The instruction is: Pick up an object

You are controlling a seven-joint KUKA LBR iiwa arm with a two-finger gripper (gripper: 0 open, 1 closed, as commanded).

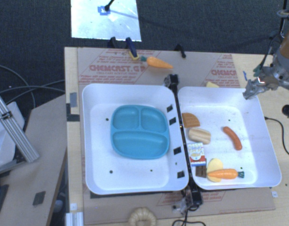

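The camera view finds the hand at the upper right, poised over the far right corner of the right bin; whether it is released or clenched I cannot tell, and nothing shows in its grasp.

That right bin carries six loose items. One sausage lies slantwise near the middle, well apart from the hand. One brown bread piece sits against the left wall, with one pale bread roll just beside it toward the near side. Nearer still stands one small carton. At the near edge, one carrot lies lengthwise, touching one yellow wedge behind it.

The left bin holds a single thing: one blue divided plate with three compartments, roughly centred.

Outside the two bins, a second carrot rests on the worktop beyond the far rims, and a pale yellow piece peeks out at the right bin's far rim. One tan ring lies at the bottom edge.
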